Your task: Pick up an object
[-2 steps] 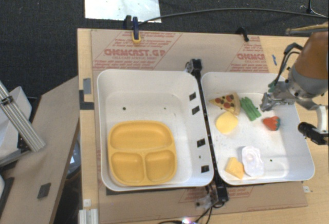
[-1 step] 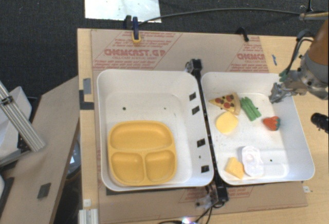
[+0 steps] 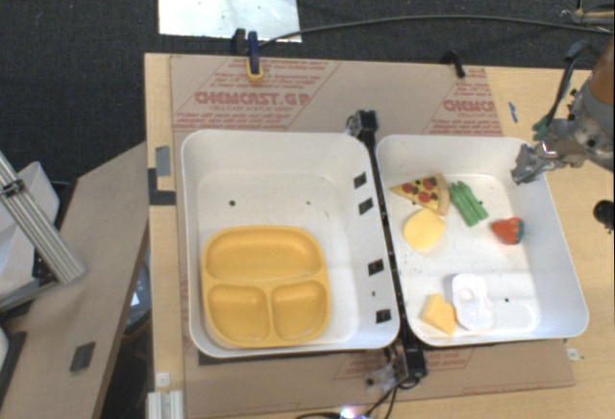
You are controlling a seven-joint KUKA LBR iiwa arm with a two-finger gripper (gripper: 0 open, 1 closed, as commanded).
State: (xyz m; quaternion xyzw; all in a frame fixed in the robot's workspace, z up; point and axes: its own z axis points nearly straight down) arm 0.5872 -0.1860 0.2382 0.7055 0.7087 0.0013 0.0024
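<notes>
- Strawberry lies in the right bin, toward its right wall, nearest of the toys to the gripper.
- It sits just below and slightly left of the gripper in the view.
- I cannot tell the gripper's state.
- Bench board reads "CHEMCAST GP".

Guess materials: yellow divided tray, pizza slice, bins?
Yellow tray: likely molded plastic, matte, uniform colour with rounded compartment edges. Pizza slice: probably toy plastic, flat painted-looking toppings. Bins: seemingly thin formed white plastic, with a slight sheen.
</notes>
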